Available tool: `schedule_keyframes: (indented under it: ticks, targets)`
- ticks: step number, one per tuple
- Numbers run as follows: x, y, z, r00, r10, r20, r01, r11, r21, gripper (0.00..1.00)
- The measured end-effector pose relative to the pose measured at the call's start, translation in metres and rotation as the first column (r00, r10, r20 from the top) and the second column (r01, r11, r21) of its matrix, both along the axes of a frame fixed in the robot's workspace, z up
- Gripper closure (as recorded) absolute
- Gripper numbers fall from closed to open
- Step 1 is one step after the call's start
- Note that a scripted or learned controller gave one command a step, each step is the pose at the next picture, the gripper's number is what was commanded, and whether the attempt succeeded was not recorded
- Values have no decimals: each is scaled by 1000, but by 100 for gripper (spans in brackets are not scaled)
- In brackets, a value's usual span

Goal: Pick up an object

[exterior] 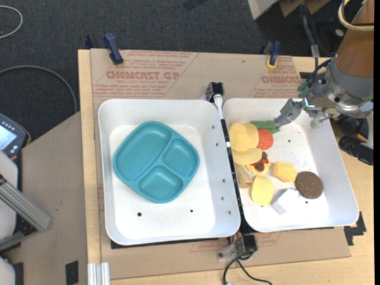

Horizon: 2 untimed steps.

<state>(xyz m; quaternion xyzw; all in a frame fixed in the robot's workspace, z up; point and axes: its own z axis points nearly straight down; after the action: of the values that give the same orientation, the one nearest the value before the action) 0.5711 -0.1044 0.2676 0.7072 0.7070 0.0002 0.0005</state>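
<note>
Cardboard (178, 70) printed with red lettering covers the tabletop (362, 177), held by a blue clamp (112, 47) and a yellow-and-blue clamp (273, 53) at the far edge; dark carpet (119, 10) lies beyond. Two white bins sit side by side. The left bin (113, 177) holds a teal divided plate (156, 161). The right bin (332, 177) holds toy food (261, 165) bunched at its left side: yellow pieces, a red piece, a brown disc (309, 184). The end effector (289, 113) hangs over the right bin's far edge, beside a green piece (265, 124); how far its fingers are parted cannot be told.
</note>
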Motion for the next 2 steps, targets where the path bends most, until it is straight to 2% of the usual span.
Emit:
schedule_keyframes:
  ticks: [1,2]
  targets:
    - [-58,55,-88,1000,4,-15,-4,1000,5,0]
    - [-91,120,121,1000,9,19,-9,1000,5,0]
